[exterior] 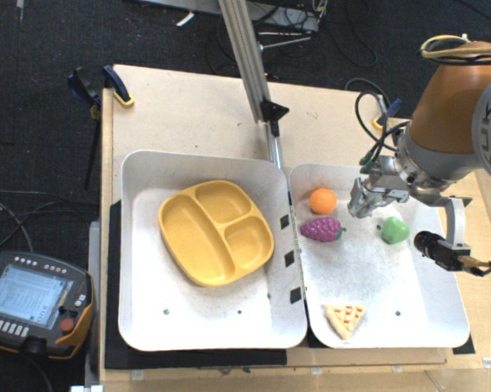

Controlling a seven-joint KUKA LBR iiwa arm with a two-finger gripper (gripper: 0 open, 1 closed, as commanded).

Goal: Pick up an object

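The right bin (405, 311) holds an orange ball (322, 200), a purple bunch of grapes (321, 230), a green toy (394, 231) and a pizza slice (344, 320). My gripper (364, 204) hangs over the back of this bin, between the orange ball and the green toy, a little above the grapes in the view. Nothing shows between its fingers.
A yellow divided plate (216, 231) lies in the left bin (137, 309). A metal pole (249, 53) slants down to the bins' shared back edge. A teach pendant (25, 297) lies off the bench at lower left.
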